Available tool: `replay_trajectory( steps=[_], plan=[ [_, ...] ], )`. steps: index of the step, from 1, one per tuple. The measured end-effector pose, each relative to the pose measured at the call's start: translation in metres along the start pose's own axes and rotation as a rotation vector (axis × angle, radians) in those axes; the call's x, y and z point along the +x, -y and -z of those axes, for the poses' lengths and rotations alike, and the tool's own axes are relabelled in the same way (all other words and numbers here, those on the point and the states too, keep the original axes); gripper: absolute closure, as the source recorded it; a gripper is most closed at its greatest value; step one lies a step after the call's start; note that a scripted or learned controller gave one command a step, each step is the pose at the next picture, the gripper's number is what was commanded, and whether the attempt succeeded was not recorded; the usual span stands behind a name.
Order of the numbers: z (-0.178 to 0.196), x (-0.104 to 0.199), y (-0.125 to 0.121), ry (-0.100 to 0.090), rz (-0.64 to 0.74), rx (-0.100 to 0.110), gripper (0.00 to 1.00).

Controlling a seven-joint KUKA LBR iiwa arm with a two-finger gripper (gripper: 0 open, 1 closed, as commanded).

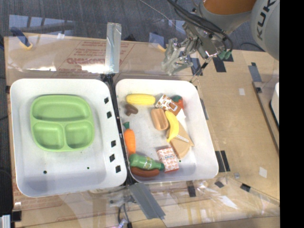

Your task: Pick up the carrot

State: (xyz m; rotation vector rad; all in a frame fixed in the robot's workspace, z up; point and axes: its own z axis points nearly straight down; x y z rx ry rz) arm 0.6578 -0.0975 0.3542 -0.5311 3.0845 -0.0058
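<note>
Gripper [178,58] hangs above far rim of right bin [204,127]; jaws spread, nothing btwn them. Carrot [129,140] lies by bin's left wall, green bottle [145,162] touching its near end. Risk: fingers hit wall or snag bottle, carrot slips.

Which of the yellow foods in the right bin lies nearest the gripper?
The corn cob, lying along the bin's far edge, closest to the gripper. The banana sits further down the bin, curved beside the bread-like piece.
</note>
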Motion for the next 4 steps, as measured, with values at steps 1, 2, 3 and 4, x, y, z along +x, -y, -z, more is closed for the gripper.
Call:
replay_trajectory(
  steps=[1,2,3,4],
  plan=[
    [-0.111,0.008,0.013,-0.019,-0.039,-0.01,1.0],
    [-0.062,0.041,0.11,-0.007,0.015,0.0,1.0],
    [-0.055,0.028,0.077,-0.01,0.015,-0.006,1.0],
    [-0.078,0.087,0.035,-0.01,-0.078,-0.005,1.0]
  ],
)
